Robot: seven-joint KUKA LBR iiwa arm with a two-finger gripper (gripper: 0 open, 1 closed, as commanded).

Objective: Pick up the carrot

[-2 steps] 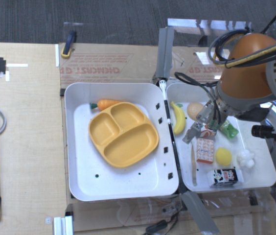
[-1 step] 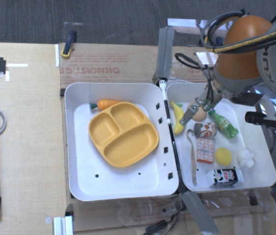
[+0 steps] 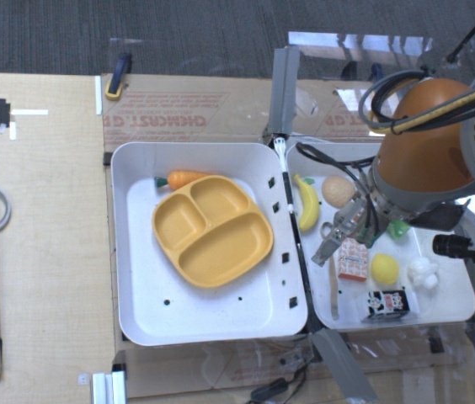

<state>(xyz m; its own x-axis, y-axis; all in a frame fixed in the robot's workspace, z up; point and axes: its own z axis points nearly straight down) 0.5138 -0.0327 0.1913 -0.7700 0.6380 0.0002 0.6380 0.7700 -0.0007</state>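
The carrot [image 3: 184, 178] lies in the left bin [image 3: 136, 251], touching the yellow plate's [image 3: 212, 230] upper-left rim. The gripper [image 3: 332, 244] hangs over the right bin [image 3: 452, 305], fingers spread, gripping nothing.

A single fixed camera hangs above the bench [image 3: 35, 225] and looks down at a slant, tilted toward 12 o'clock, where a strip of dark floor [image 3: 178, 15] shows beyond the far edge. It sits at middle distance: both white bins fit whole, the left bin [image 3: 136, 310] near centre, the right bin [image 3: 440, 314] toward 3 o'clock, where the arm [image 3: 423, 141] enters.
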